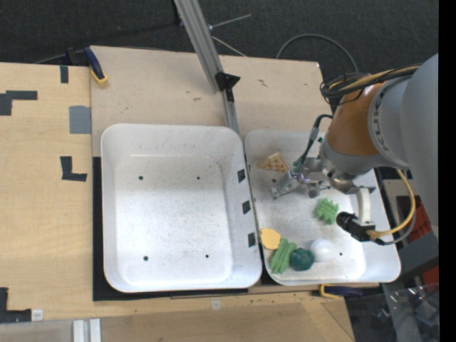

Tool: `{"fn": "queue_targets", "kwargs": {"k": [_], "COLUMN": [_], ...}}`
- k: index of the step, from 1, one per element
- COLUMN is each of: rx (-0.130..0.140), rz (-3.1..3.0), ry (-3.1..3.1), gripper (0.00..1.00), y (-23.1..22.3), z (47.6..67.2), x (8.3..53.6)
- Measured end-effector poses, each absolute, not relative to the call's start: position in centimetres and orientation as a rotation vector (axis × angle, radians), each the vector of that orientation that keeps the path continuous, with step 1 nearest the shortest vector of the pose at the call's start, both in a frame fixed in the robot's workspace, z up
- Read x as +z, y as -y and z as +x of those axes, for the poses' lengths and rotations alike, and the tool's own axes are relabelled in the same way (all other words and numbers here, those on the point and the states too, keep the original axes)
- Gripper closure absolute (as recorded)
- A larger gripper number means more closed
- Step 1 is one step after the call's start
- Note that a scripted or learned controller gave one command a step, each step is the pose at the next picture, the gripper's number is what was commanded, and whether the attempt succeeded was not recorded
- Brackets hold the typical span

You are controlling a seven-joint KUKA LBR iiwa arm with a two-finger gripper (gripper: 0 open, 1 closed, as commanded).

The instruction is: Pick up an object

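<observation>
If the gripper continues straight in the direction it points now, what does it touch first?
The gripper points left. It would probably meet the right bin's floor first, just below the tan waffle-like piece, though depth is unclear.

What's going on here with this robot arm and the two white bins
A grey robot arm reaches in from the right over the right bin, its pincer low beside a tan wedge-shaped piece. Nothing is visibly held. Also in that bin are a light green spiky toy, a yellow piece, a green bundle, a dark green ball and a white ball. The left bin sits alongside.
</observation>
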State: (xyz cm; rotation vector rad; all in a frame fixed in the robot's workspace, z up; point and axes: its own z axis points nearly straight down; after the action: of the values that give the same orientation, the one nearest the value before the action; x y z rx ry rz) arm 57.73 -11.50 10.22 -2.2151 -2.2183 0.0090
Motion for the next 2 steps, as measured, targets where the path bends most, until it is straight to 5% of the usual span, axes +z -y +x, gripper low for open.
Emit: {"fn": "queue_targets", "kwargs": {"k": [1,2], "rx": [0.003,0.002], "rz": [-2.220,-2.218], "ry": [2.223,2.223], "gripper": [0.00,1.00], "y": [11.5,11.4], "z": [57.7,57.7], "x": [8.8,9.9]}}
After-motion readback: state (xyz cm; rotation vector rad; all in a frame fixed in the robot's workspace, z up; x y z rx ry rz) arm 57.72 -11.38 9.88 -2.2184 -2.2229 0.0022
